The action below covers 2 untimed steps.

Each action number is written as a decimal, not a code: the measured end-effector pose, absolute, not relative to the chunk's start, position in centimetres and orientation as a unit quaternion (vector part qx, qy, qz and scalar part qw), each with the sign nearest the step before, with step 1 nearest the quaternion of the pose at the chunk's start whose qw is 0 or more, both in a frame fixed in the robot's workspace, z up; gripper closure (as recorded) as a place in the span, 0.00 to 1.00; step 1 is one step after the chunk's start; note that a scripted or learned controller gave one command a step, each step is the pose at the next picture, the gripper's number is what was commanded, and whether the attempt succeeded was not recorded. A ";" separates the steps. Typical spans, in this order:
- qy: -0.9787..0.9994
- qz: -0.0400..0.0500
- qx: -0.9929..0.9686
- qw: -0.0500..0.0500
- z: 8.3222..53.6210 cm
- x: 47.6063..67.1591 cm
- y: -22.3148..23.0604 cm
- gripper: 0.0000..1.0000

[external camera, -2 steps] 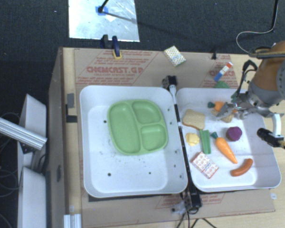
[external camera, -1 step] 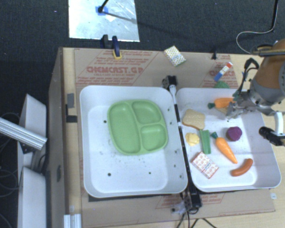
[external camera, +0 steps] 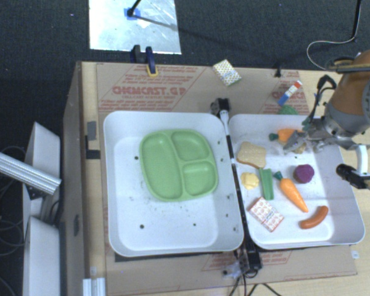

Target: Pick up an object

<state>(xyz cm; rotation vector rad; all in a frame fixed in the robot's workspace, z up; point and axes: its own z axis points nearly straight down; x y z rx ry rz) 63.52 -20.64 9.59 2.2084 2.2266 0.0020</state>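
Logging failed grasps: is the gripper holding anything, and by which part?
Cannot be told: the gripper sits low beside the small orange piece, the contact too blurred.

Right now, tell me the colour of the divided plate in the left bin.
Light green; the divided plate shows best in the camera view.

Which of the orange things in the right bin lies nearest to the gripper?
The small orange piece at the bin's top, right beside the gripper. The carrot and sausage lie lower.
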 end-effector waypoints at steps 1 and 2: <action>0.711 0.000 0.703 0.003 10.6 63.5 -20.7 1.00; 0.711 0.001 0.703 0.004 10.7 63.6 -20.7 0.00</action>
